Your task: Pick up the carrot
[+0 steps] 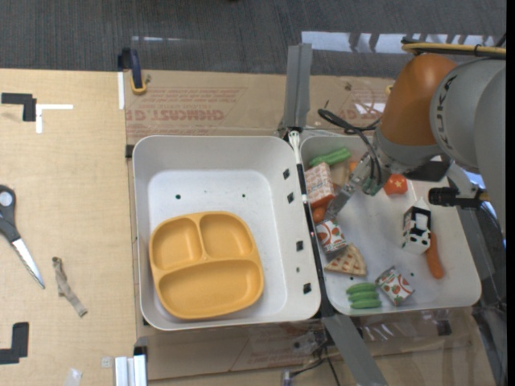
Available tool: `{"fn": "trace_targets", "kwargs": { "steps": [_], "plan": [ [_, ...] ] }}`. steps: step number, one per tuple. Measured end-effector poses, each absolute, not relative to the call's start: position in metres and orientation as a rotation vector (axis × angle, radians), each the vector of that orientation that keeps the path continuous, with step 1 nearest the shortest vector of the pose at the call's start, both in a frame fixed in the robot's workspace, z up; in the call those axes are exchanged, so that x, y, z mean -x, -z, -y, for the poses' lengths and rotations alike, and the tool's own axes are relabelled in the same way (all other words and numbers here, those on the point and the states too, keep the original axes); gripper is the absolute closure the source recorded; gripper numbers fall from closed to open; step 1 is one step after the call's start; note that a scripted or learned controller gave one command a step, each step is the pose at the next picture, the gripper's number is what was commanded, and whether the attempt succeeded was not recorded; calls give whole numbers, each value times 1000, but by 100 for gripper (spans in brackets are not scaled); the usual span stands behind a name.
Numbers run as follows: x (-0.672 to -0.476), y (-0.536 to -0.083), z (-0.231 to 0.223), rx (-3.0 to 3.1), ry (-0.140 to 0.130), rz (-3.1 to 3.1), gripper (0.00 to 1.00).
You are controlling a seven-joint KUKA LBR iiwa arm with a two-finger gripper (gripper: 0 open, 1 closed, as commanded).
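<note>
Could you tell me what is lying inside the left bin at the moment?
The left bin holds a yellow divided plate, flat near its front. Whatever lies under the plate is covered.

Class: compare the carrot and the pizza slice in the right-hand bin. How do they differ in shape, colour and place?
The carrot is a slim orange stick; the pizza slice is a flat tan wedge with red spots. The carrot lies near the bin's right wall beside the toy cow; the pizza slice lies near the left wall. Both rest in the right bin.

The grey arm (451, 111) reaches in from the right, wrist angled down-left.
</note>
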State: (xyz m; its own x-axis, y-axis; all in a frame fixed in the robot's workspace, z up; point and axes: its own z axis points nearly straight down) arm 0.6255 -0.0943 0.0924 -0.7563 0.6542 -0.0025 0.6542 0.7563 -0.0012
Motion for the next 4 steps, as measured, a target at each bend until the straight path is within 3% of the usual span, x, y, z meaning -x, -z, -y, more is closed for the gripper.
{"fn": "trace_targets", "kwargs": {
  "steps": [1,2,3,4],
  "plan": [
    [-594,-192,61,-1447,1,-2785,0],
    [-610,-216,46,-1965,3,-2449,0],
    [-631,-162,101,-1964,5,-2452,0],
    [-643,-105,107,-2043,3,-2384,0]
  ]
}}
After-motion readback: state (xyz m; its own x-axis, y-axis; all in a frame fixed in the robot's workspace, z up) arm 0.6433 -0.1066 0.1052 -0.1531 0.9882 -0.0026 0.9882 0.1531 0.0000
